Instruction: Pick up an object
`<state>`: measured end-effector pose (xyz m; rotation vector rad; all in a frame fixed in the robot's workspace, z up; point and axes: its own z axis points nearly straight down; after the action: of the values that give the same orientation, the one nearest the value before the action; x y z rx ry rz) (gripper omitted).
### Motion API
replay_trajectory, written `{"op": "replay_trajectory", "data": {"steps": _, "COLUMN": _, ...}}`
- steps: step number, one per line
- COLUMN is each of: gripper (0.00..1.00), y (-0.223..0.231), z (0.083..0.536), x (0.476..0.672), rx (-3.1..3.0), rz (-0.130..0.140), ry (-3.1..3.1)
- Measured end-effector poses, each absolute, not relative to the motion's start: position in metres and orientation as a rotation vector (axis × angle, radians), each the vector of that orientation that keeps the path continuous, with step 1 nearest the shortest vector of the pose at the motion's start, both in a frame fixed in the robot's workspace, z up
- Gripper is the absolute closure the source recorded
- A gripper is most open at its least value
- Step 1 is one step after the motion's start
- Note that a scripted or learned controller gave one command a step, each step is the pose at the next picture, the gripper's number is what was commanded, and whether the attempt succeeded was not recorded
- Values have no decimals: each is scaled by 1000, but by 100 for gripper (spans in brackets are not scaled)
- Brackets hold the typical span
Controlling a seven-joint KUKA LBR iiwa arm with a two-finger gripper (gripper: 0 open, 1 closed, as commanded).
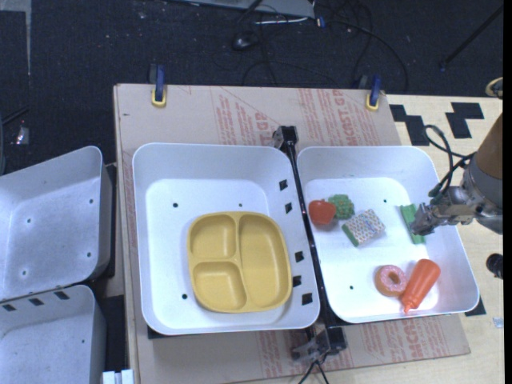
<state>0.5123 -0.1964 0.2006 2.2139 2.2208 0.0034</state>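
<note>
Gripper (422,224) beside green block (409,214), above carrot (419,284).

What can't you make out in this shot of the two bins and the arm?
- Gripper, camera view: too small and dark to tell its finger state.
- Green object beside it: partly covered by the gripper, so its shape is unclear.
- Arm: cut off by the right edge.

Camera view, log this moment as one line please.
gripper over right bin | beside green piece | carrot, donut untouched | yellow tray in left bin
</note>
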Motion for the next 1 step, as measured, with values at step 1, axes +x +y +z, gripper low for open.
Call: {"op": "replay_trajectory", "data": {"steps": 1, "gripper": 100, "y": -197, "z": 254, "x": 514, "rx": 2213, "rz": 4, "ry": 2221}}
